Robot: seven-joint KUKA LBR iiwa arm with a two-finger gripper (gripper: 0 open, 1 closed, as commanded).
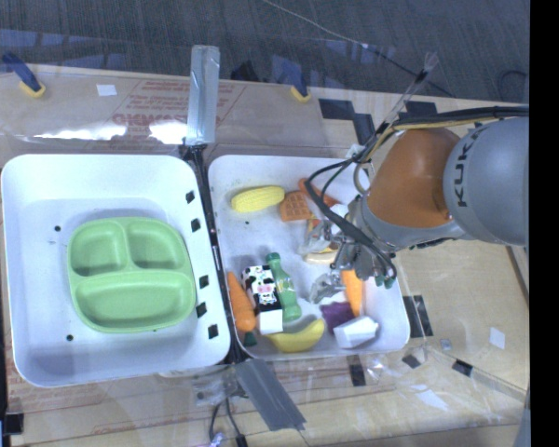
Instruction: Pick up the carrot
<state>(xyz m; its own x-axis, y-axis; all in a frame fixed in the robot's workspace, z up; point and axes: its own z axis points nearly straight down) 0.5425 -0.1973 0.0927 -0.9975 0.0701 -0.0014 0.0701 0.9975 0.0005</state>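
Bench with two white bins side by side. Gripper [352, 273] sits low in the right bin [391, 319], its grip state indeterminate. An orange piece [354, 292] lies touching it. The carrot [240, 302] rests along the bin's left wall, long axis parallel to that wall, well left of the gripper.

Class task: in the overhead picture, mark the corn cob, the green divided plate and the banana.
corn cob [257, 198]: camera view, middle of the yellow cob.
green divided plate [130, 317]: camera view, on its near rim.
banana [296, 335]: camera view, middle of the curved yellow fruit.
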